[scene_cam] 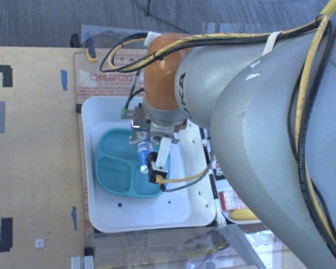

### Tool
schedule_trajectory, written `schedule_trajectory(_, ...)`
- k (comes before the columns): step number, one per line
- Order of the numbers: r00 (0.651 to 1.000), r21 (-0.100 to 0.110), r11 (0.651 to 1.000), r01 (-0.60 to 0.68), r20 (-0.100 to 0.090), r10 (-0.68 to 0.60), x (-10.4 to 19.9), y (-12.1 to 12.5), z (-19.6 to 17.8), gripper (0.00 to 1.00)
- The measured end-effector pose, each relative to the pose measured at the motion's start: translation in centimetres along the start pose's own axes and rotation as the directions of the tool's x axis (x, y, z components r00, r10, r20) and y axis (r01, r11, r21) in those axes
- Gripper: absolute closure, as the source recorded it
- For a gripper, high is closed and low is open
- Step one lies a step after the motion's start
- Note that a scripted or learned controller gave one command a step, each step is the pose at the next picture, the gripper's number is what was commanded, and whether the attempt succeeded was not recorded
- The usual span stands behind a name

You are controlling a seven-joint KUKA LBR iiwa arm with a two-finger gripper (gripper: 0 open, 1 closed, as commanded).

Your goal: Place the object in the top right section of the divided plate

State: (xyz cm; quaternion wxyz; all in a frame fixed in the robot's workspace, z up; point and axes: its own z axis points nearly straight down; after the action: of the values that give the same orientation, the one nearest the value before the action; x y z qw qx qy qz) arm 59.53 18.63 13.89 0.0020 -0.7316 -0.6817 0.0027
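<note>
One small object [144,152], pale blue and white with a yellowish spot at its lower end, sits directly under the wrist, over the right-hand part of the divided plate [115,175]. I cannot tell whether it rests on the plate or hangs from the tool. It looks light and hard-surfaced, possibly slick plastic; I judge a grip across its narrow middle safest, since its ends look rounded. The pincer [148,158] is masked by its own body and cabling, so I cannot tell whether it is spread or pressed together. The teal plate lies in the white bin [157,220], near its left wall. The bin rests on the worktop [33,150]. The grey arm [241,111] crosses from the right.
</note>
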Motion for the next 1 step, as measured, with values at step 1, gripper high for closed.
schedule_trajectory(1,0.958,-0.002,0.958,0.286,0.0,-0.286,3.29,-4.91,-4.18,1.0)
